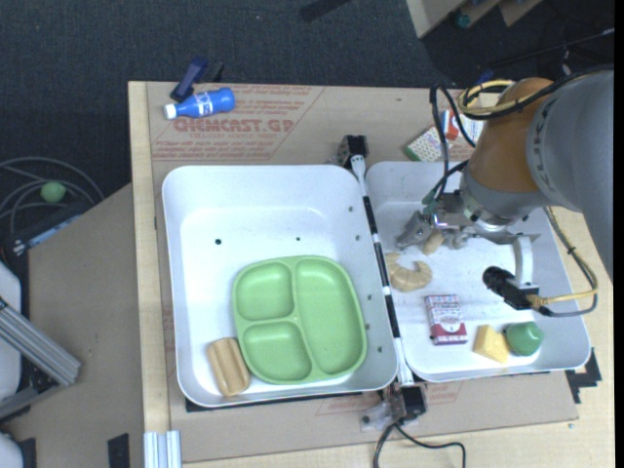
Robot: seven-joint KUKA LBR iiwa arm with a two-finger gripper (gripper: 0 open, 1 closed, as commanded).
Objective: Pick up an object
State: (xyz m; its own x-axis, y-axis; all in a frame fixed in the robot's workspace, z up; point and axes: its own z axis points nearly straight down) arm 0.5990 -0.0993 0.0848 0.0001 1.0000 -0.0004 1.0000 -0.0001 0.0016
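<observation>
**Watch for a miss at the bin wall**

Your gripper (426, 234) sits low in the right bin (405, 188), close to the wall it shares with the left bin (253, 208). From this slanted view you cannot tell whether it stands apart or together, and nothing shows clamped in it.

The nearest candidate is the tan, croissant-shaped piece (410, 275), just in front of the gripper and near that shared wall. Its curved, lumpy form probably gives poor purchase, so a closing grip may squeeze it out sideways. The wall also leaves little room on that side, so a descent there may clip the rim or pin the piece against it.

The red-and-white carton (447, 319), yellow wedge (490, 344) and green ball (525, 337) lie further forward. The wedge and ball touch, so a grab there may nudge the ball into rolling.
</observation>
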